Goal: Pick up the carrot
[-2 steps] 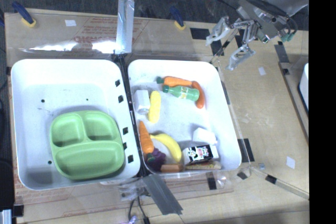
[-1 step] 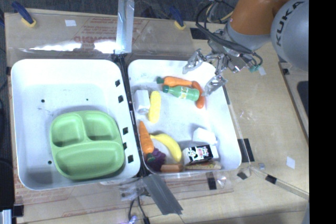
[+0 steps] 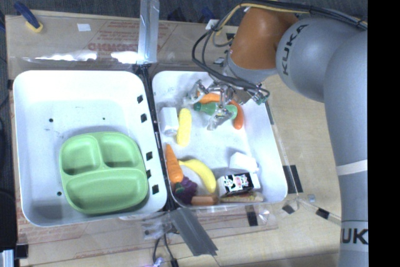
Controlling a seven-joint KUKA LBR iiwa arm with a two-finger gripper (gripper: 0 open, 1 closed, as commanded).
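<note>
Here, gripper (image 3: 217, 108) low over the far end of the right bin (image 3: 275, 153), among small orange and green pieces; spread or pressed together, cannot tell (too cluttered). Carrot (image 3: 172, 163) well apart, along the bin's left wall beside the banana (image 3: 201, 173). Probably light, stiff, smooth; best pinched across the thicker middle.

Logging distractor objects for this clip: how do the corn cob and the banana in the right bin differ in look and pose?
The corn cob is pale yellow, straight and stubby; the banana is a deeper yellow, curved and longer. The corn cob lies nearly lengthwise up the bin, alone beside a small white block; the banana lies slanted lower down, crowded against a carrot and a purple item. Both are yellow toy foods lying flat in the right bin.
</note>
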